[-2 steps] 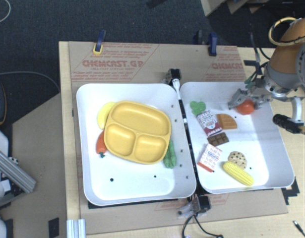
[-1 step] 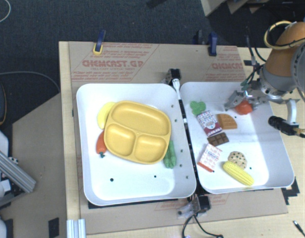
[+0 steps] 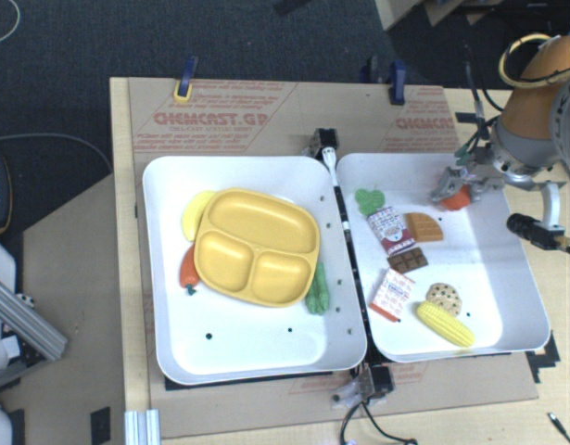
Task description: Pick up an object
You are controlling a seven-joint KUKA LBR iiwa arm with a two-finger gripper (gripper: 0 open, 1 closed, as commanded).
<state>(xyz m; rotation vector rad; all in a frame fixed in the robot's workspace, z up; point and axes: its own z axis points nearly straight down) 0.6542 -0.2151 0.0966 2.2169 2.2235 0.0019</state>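
Small red-orange object [image 3: 458, 198] sits in the far right part of the right bin [image 3: 516, 286], directly at the gripper [image 3: 454, 189]; you can see it lodged at the tips, so the tool reads as pinching it, though whether it is lifted off the floor of the bin you cannot tell. The arm [image 3: 535, 109] comes in from the right edge, orange band above the wrist. Nearer the bin's middle you have a green piece [image 3: 369, 198], a red-and-white packet [image 3: 386, 225], a brown bread-like slice [image 3: 424, 227] and a dark chocolate bar [image 3: 407, 260], close together. Toward the front lie a second red-and-white packet [image 3: 393, 294], a cookie [image 3: 443, 296] and a corn cob [image 3: 445, 324], the cookie touching the cob. In the left bin [image 3: 173, 323] a yellow compartment tray [image 3: 255, 246] lies tilted, with a yellow item [image 3: 195, 213] and an orange-red pepper [image 3: 188, 269] at its left edge and a green vegetable [image 3: 318, 290] at its right.
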